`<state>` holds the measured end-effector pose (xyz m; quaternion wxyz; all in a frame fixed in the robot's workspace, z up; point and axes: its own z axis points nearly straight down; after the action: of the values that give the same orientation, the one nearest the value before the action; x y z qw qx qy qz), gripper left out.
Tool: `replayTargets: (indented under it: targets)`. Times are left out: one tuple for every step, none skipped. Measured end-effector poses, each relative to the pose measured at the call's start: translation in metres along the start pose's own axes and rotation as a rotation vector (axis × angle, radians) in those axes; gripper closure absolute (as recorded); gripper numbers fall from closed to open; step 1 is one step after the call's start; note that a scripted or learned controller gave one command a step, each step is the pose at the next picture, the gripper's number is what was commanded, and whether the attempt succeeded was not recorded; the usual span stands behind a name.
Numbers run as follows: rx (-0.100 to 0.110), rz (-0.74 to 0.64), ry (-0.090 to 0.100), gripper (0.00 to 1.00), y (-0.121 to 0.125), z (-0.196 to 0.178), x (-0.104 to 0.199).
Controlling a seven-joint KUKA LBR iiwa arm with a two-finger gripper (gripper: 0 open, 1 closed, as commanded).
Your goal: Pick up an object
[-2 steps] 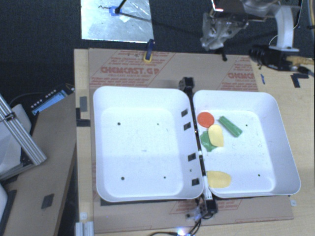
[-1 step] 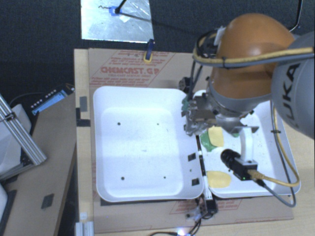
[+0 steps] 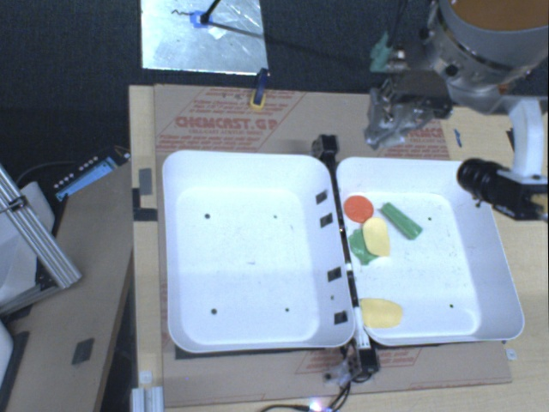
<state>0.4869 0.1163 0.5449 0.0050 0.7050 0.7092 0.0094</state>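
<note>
The right bin [image 3: 480,307] holds several small objects. A round orange-red disc [image 3: 358,207] lies near its left wall, with a green bar [image 3: 401,220] to its right. Below the disc sits a pale yellow piece [image 3: 377,237] overlapping a green piece [image 3: 360,247]. A yellow oval [image 3: 380,313] rests at the bin's near left corner. My gripper [image 3: 388,129] hangs high above the far edge of the right bin, away from all the objects, and nothing shows between its fingers.
The left bin [image 3: 249,247] stands beside the right one, with black clips [image 3: 330,221] along the shared divider. Both bins rest on a cardboard sheet [image 3: 223,123]. A shiny metal plate [image 3: 202,22] lies at the far back left.
</note>
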Motion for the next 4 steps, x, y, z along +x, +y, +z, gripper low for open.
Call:
replayTargets:
  targets:
    - [0.030,-0.005,-0.008,1.00,0.030,0.170,0.099]
    - [0.031,-0.001,-0.009,1.00,-0.008,0.294,0.117]
    - [0.016,0.007,-0.005,1.00,-0.003,0.231,0.081]
    - [0.028,0.009,-0.008,1.00,-0.009,0.409,0.029]
